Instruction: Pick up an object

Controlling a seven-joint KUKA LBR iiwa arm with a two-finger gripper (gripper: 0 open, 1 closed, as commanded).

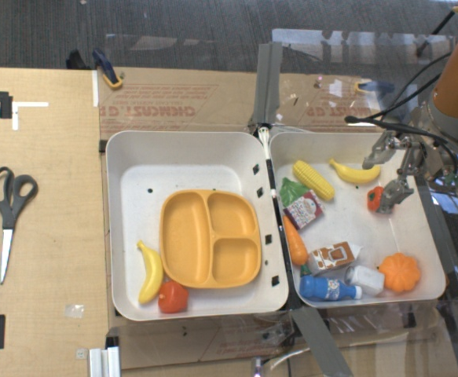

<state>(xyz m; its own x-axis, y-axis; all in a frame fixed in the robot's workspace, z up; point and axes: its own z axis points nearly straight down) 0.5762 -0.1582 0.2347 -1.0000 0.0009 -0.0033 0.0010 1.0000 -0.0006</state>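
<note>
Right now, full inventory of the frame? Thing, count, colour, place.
Bins: 2, white, side by side on the bench.
Tray: 1, yellow-orange, three compartments, left bin.
Bananas: 2, yellow; one left bin by the tray, one right bin, far side.
Tomato: 1, red, left bin, near edge.
Corn: 1, yellow, right bin.
Carrot: 1, orange, right bin, left wall.
Packet: 1, red and white, right bin.
Carton: 1, brown, right bin.
Bottle: 1, blue, right bin, near edge.
Pumpkin: 1, orange, right bin, near corner.
Scissors: 1, grey handles, bench, left.
Arm: 1, orange band, right; jaws over the right bin beside a small red-orange item.
</note>
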